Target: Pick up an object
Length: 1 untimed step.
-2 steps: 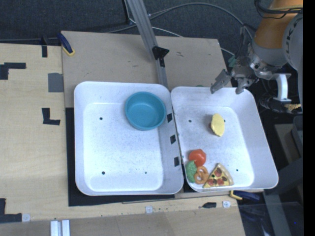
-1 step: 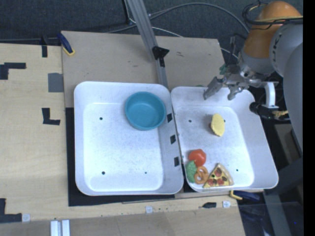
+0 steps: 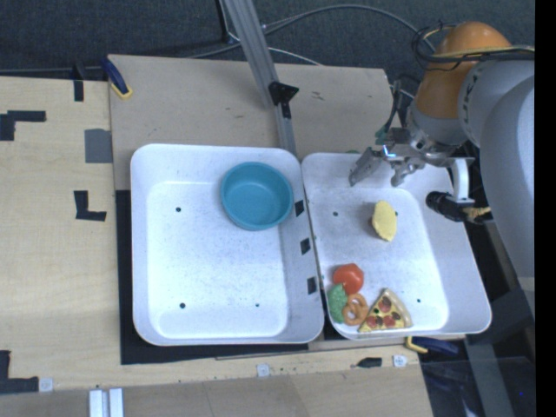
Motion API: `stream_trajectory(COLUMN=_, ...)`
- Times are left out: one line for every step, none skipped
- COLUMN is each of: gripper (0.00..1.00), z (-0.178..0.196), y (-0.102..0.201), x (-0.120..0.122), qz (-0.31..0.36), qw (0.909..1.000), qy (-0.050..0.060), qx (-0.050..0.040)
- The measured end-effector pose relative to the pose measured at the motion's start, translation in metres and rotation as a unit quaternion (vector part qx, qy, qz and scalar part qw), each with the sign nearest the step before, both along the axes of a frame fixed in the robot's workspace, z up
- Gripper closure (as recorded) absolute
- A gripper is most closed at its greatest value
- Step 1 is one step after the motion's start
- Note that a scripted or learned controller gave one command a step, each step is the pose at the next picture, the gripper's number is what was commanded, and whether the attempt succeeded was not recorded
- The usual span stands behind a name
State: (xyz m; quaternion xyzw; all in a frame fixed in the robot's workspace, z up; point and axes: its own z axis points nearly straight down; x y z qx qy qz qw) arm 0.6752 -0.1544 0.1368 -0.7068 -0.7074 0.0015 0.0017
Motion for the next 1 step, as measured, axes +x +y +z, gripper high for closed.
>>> stream_trajectory(gripper=0.0, z=-0.0498, y=0.0006, x=-0.0005, qz=0.0, qw=1.0, qy=-0.001, qx=-0.0003)
